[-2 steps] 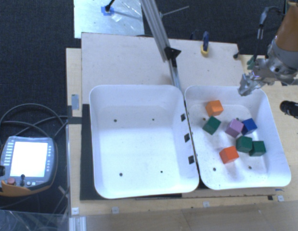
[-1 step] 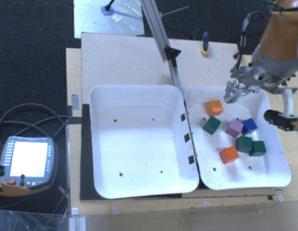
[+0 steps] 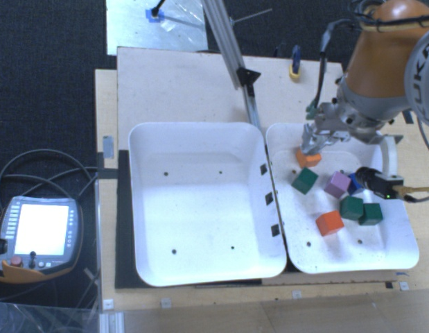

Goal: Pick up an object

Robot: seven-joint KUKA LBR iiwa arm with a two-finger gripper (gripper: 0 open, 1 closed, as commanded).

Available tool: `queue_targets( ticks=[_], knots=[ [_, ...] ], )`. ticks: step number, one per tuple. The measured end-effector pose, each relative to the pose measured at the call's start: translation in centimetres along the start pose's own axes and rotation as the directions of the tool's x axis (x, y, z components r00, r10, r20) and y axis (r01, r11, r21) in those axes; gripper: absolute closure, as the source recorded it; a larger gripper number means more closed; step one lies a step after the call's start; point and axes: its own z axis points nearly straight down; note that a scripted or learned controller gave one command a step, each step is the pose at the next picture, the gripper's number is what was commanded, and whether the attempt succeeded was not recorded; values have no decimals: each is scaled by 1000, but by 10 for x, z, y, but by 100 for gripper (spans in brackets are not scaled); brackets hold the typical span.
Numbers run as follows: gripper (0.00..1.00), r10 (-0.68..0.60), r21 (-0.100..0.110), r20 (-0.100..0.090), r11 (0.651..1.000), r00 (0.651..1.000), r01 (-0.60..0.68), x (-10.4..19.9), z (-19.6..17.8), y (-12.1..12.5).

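Camera view shows the tool [image 3: 312,146] low over the orange block [image 3: 308,159] at twelve o'clock in the right bin [image 3: 401,252], its state impossible to tell, so a poor grasp may nudge the block away.

A robotics lab: teach pendant [image 3: 37,238], cabled bench [image 3: 179,89], white bins [image 3: 200,137]

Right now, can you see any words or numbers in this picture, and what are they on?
"UK": dark letters running down the grey arm at the right edge, cut off by the picture's border, so the rest cannot be read.
Handheld control pad: its screen glows white and its buttons are too small and blurred to read.
Blocks in the right bin: no letters or numbers on them.
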Motion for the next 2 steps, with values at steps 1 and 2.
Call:
queue_targets(
  ticks=[1, 2],
  knots=[
    [100, -1, 1, 0, 1000, 1000, 1, 55, 5, -15],
    [100, 0, 2, -1, 1000, 1000, 0, 105, 30, -32]
  ],
)
